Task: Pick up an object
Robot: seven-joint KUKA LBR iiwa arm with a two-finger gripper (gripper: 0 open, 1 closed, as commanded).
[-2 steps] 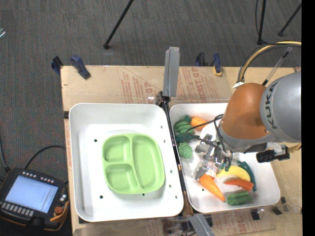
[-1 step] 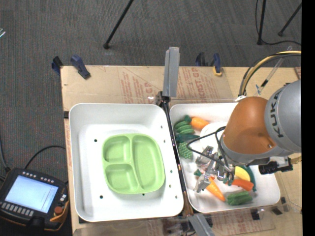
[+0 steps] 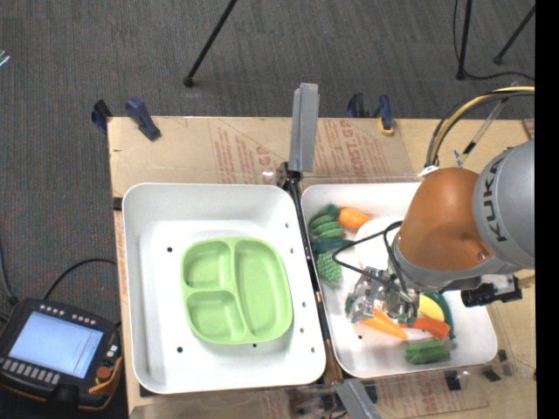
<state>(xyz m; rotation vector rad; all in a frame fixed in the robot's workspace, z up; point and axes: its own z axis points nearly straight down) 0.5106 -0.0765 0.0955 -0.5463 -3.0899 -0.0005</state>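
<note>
**Arm is down in the right bin, hovering over the veggie pile: how it should go about the grab**

The gripper (image 3: 377,299) sits low in the right bin (image 3: 476,343), right over a cluster of toy food. Whether it's clenched, released or grasping anything can't be told from this angle (the wrist and the orange band (image 3: 441,221) block a lot of the view), so nobody should call it a grab.

What's within reach: an orange carrot (image 3: 386,326) lies just below the gripper, touching or nearly so, with a second orange-red piece (image 3: 432,326) beside it and something yellow (image 3: 431,305) tucked next to the wrist. A dark green piece (image 3: 427,353) lies near the bin's front edge. Further back there's a green bumpy vegetable (image 3: 329,267) by the divider, a couple of green pods (image 3: 324,224), and another carrot-looking piece (image 3: 354,218) near the back wall.

The left bin (image 3: 144,234) holds a green divided plate (image 3: 236,290), well apart from the action.

For doing the step well, the nearest carrot looks like the sensible target. It's long and thin, so closing across its short width rather than along its length should work best. The crowding is the risk: neighbours sit so close that something could get nudged or pinched along with it. Centre on one piece, go straight down, close fully, then lift straight up and check it's really between the jaws before calling it done.
</note>
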